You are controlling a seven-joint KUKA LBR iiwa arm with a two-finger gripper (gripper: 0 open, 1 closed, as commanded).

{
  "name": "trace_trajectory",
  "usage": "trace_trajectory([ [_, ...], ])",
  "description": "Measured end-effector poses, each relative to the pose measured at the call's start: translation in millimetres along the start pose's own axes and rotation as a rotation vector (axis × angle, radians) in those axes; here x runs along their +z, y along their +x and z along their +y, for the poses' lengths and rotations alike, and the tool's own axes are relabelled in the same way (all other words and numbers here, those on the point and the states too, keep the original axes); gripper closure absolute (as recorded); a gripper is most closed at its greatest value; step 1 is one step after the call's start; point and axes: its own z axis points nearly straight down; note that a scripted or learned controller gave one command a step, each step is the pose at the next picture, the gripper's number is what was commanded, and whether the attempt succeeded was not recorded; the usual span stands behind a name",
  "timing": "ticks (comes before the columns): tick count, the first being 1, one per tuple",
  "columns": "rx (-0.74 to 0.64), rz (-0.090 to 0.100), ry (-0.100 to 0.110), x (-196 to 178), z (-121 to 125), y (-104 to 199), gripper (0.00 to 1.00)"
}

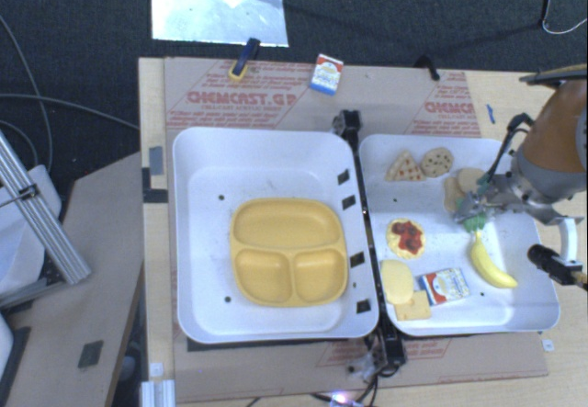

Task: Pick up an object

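From my station I see the pincer (470,209) low in the right bin (524,309), just above the banana (491,265) and touching its green stem end, with the pale round piece (467,183) just behind it; I cannot tell its opening.

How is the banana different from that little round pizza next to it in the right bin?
The banana is long, curved and plain yellow; the pizza is round and flat, pale with a red topping. The banana looks the longer of the two. The banana lies near the bin's right side, its green stem end just under the gripper, while the pizza sits toward the bin's left side, apart from the gripper. Both look like toy food lying flat in the right bin.
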Motion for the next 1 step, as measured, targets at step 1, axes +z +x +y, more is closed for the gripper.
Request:
trace_trajectory([
  [1,-0.012,0.005,-0.001,-55.3,7.8,108.0,1.0],
])
